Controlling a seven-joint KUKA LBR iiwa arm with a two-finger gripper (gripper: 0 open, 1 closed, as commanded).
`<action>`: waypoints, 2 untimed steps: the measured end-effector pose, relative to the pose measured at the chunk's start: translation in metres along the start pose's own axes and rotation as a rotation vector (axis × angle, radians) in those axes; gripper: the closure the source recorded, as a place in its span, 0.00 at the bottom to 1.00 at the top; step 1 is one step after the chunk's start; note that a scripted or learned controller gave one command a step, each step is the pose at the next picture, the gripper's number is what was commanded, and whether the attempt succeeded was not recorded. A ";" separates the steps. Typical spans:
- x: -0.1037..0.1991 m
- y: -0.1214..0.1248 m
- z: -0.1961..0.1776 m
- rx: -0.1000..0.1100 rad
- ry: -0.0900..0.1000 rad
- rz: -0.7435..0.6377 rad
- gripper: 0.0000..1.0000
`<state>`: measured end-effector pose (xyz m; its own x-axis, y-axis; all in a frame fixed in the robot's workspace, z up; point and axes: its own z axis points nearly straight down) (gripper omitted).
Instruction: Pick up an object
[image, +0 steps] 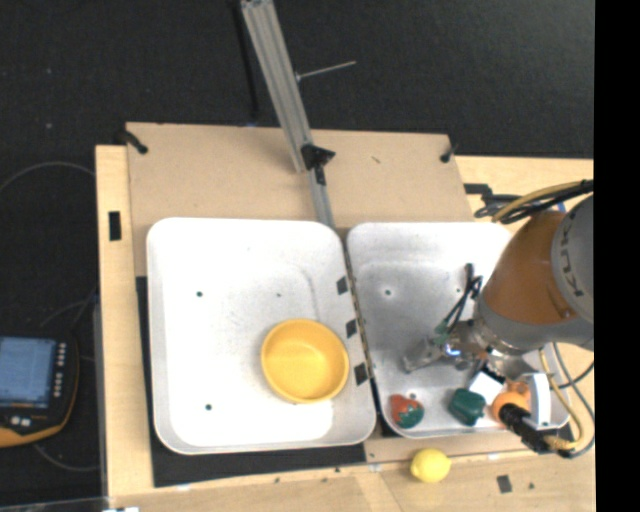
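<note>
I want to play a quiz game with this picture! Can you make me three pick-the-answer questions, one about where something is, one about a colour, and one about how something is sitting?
1. Where is the yellow bowl?
A. In the left bin
B. In the right bin
C. On the floor

2. What colour is the small block in the right bin?
A. Pink
B. Green
C. White

3. How does the yellow ball lie?
A. Inside the bowl
B. Under the gripper
C. On the bench, outside both bins

Answers: 1 A, the bowl rests near the right wall of the left bin. 2 B, the block is dark green. 3 C, the ball sits on the bench just in front of the right bin.
</note>
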<state>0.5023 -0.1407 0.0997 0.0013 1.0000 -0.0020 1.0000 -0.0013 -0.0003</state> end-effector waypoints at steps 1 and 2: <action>0.000 0.002 -0.012 -0.006 0.002 0.005 1.00; -0.004 -0.001 -0.056 -0.007 0.000 0.002 1.00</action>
<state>0.5013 -0.1445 0.1560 0.0029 1.0000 -0.0015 1.0000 -0.0029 0.0064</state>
